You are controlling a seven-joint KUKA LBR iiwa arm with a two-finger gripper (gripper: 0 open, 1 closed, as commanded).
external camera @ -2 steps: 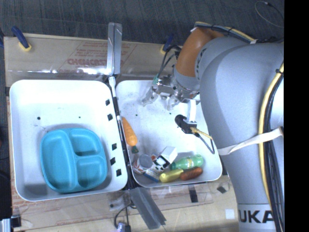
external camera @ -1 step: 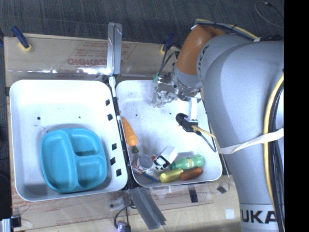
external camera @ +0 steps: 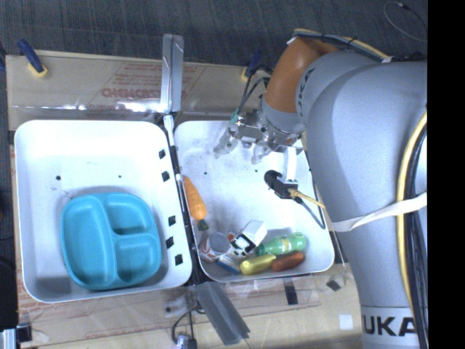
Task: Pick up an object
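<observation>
My gripper [external camera: 238, 151] hangs over the far part of the right bin [external camera: 218, 180], its two fingers spread open and nothing between them. An orange carrot [external camera: 195, 198] lies along the bin's left wall, nearer the camera than the gripper. At the near edge sits a heap: a green bottle [external camera: 281, 243], a yellow piece [external camera: 256, 265], a reddish-brown sausage shape [external camera: 289, 261], a white box [external camera: 251, 234] and a small grey round thing [external camera: 218, 241]. The gripper touches none of them.
The left bin [external camera: 43, 158] holds a blue divided plate [external camera: 111, 238] in its near half. A raised divider [external camera: 173, 173] with black clips separates the two bins. The large grey arm [external camera: 363, 158] covers the right bin's right side.
</observation>
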